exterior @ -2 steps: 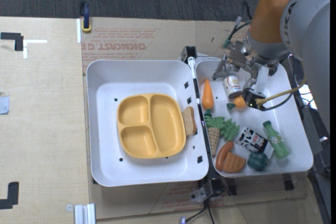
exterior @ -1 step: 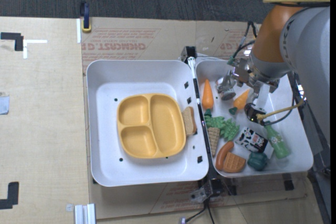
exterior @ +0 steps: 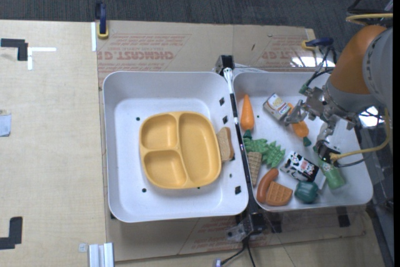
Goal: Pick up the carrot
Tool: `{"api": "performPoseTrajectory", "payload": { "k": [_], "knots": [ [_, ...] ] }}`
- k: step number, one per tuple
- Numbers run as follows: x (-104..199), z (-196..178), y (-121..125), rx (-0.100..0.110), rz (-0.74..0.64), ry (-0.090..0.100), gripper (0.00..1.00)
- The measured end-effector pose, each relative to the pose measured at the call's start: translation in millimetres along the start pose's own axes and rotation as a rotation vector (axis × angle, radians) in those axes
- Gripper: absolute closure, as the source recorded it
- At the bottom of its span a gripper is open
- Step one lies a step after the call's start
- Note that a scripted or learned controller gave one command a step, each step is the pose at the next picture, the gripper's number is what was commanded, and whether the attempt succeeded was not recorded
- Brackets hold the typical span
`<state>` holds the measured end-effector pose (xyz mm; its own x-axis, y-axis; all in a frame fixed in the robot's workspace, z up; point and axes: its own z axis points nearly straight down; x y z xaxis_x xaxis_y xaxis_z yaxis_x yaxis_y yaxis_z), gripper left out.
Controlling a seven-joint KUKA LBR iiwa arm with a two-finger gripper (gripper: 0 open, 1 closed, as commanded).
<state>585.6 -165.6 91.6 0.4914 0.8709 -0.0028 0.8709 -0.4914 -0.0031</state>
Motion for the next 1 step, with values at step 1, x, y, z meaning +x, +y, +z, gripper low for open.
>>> {"api": "performPoseTrajectory", "payload": {
  "k": [1],
  "knots": [
    [0.0, -9.1, 0.6, 0.0, 0.004, 0.001, 1.0]
  ]
}}
